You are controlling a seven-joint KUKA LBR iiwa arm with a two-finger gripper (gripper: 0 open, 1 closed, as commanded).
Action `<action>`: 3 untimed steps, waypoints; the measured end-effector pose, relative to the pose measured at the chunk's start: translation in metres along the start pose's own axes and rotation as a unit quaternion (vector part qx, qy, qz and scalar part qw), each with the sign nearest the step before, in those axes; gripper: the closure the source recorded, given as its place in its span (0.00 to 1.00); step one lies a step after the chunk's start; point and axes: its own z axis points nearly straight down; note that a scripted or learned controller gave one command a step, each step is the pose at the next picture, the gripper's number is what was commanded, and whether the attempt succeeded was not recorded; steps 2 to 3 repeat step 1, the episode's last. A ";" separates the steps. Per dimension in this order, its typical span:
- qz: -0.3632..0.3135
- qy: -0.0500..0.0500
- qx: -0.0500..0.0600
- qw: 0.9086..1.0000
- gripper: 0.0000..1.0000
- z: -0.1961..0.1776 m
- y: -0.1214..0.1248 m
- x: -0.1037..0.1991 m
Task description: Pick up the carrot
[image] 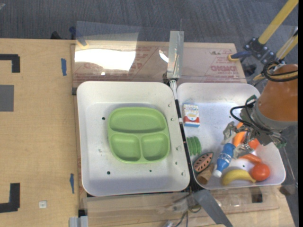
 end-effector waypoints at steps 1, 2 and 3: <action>0.171 0.012 -0.005 0.985 1.00 -0.049 0.038 0.000; 0.171 0.012 -0.005 0.985 1.00 -0.049 0.038 0.000; 0.171 0.012 -0.005 0.985 1.00 -0.049 0.038 0.000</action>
